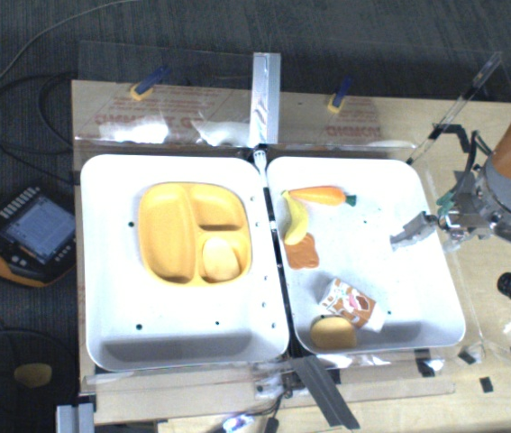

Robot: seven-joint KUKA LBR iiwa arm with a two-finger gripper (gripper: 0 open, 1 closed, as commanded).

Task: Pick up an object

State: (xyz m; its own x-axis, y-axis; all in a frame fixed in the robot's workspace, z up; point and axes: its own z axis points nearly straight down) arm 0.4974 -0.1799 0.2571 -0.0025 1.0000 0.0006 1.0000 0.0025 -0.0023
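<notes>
The right bin (pixel 417 332) holds several items. An orange carrot (pixel 316 195) lies at its far left, with a yellow banana (pixel 295 223) just below it and a flat orange-brown piece (pixel 303 254) under that. A brown and white carton (pixel 351 304) lies tilted near the front, and a round tan bun (pixel 333 333) touches it at the front wall. My gripper (pixel 415 229) hangs over the right side of this bin, well apart from all the items. I see nothing in it.
The left bin (pixel 111 332) contains a yellow divided tray (pixel 194 231). A metal post (pixel 265 97) stands behind the seam between the bins. A handheld controller (pixel 22 234) lies on the floor at the left. Cables and fittings sit by the arm (pixel 507 188) at the right.
</notes>
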